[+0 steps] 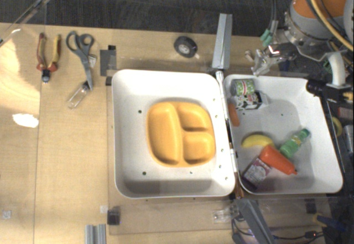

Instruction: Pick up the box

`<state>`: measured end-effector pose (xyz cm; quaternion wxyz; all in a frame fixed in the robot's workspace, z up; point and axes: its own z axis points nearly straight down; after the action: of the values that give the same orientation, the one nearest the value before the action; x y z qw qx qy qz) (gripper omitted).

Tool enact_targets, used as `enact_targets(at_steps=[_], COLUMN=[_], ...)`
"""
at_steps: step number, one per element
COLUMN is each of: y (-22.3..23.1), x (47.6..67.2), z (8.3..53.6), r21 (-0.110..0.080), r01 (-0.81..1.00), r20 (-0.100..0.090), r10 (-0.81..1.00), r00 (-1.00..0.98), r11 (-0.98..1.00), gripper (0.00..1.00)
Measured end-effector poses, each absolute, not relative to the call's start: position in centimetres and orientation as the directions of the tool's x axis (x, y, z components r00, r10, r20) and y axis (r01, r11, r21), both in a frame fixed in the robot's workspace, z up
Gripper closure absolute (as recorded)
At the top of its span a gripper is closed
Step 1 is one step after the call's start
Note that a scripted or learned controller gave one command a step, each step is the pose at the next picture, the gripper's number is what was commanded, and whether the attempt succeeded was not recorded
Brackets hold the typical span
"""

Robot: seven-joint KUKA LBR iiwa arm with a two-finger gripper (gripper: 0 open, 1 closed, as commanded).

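My tool [265, 57] hangs at the rear rim of the right bin [326, 143], at 1 o'clock in view; cannot tell its state; nothing seen in it. Box [245, 94] lies in that bin's rear-left corner, near a lemon [257, 140] and bottle [293, 144]. Judged: approach step; next, descend over box and close.

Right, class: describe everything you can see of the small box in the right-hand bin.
The box is small, seemingly printed cardboard, with green and white faces and a dark lower end. It rests tilted at the far-left corner of the right bin, close to the wall. An orange stick-like item lies just beside it. The gripper is beyond the bin's rim, apart from it.
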<state>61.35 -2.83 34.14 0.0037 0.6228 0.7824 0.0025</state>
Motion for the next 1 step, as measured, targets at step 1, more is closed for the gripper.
enact_targets(at_steps=[1], y=[-3.46], x=[60.87], z=[42.59], r21=[0.006], r01=[1.000], r20=[-0.001], r10=[1.000], r00=[0.014], r11=[-0.014], gripper=[1.00])
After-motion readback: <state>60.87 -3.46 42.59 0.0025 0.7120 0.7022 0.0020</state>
